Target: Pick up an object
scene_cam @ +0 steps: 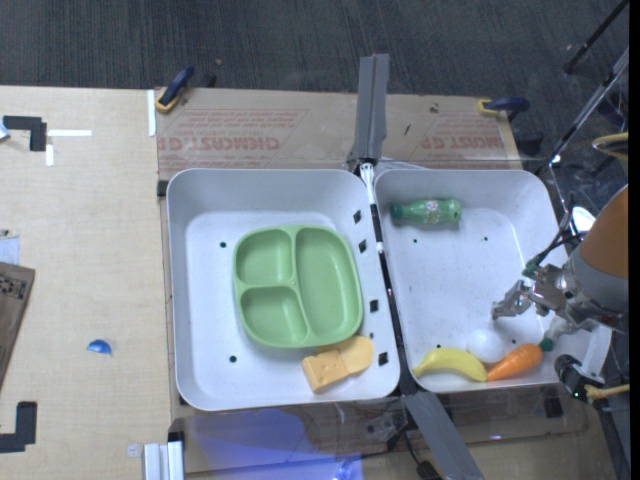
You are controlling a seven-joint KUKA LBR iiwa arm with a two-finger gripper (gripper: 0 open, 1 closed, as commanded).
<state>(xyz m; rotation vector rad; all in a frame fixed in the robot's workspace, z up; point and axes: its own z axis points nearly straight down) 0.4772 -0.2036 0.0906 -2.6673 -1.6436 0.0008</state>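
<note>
In the right bin (450, 183) a green bottle (426, 211) lies on its side near the far wall. Along the near wall lie a yellow banana (451, 364), a small white ball (484, 344) and an orange carrot (514, 361). My gripper (513, 292) hangs over the bin's right part, just above and right of the white ball and the carrot. It is open, with nothing between its fingers. In the left bin (200, 268) sit a green divided plate (298, 286) and a yellow wedge of cheese (337, 362) at its near edge.
The two bins meet at a ridge in the middle (378, 268). Brown cardboard (260, 133) lies behind the bins. A wooden bench top (80, 268) spreads to the left, with a small blue item (98, 347) on it.
</note>
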